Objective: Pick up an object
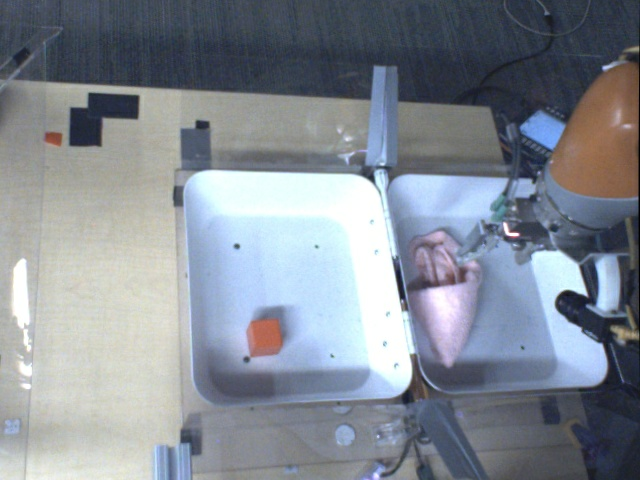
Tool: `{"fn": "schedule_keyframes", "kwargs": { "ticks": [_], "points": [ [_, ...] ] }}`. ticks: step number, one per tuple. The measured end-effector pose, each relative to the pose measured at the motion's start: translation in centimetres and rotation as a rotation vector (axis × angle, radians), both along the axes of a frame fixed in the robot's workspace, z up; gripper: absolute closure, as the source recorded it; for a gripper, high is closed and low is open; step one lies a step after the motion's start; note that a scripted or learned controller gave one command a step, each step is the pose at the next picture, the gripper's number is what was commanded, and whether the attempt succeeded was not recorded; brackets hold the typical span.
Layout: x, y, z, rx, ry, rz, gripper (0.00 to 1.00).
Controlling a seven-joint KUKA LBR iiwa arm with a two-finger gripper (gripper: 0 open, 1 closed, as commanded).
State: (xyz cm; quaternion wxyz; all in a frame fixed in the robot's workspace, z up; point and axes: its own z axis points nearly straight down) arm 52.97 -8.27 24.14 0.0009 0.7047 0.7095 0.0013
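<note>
Near edge of pale wooden tabletop (100, 348) closest to me, both bins behind it. Small orange cube (265, 337) sits alone in left white bin (200, 268), well apart from hand (478, 248). Crumpled pink cloth (445, 303) lies in right white bin (570, 368), hand at its upper edge. I judge approach step, grasp unconfirmed. Cannot tell hand's state. Next: I'd descend onto cloth, clamp, lift.

Grey arm (590, 203) with rounded orange band (602, 133) (glossy), small metal gripper (478, 245), black fittings near wrist.
</note>
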Motion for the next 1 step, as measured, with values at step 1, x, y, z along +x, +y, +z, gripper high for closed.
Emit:
{"fn": "schedule_keyframes", "kwargs": {
  "ticks": [1],
  "points": [
    [2.79,-1.11,-13.10,-0.001,0.000,0.144,0.00]
  ]
}}
